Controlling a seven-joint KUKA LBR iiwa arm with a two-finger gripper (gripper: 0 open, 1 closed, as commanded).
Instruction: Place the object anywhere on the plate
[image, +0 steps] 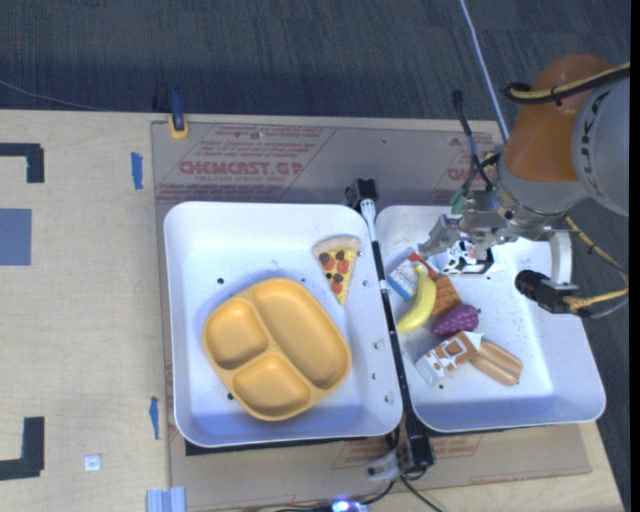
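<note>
A yellow plate (276, 347) with three compartments lies in the left bin (200, 240), and nothing sits on it. A toy pizza slice (338, 263) rests just beyond the plate's far right corner. My gripper (461, 250) hangs low over the far part of the right bin (560, 390), right above a small black-and-white object (463, 261). Just to the near left of it lie a yellow banana (419, 305), a blue-and-white carton (403, 279) and purple grapes (456, 320).
A hot dog (496, 362) and a small white-and-brown block (445, 357) lie near the right bin's front. The raised divider (385, 320) between the bins runs just left of the banana. A black cable connector (540, 288) hangs at the arm's right.
</note>
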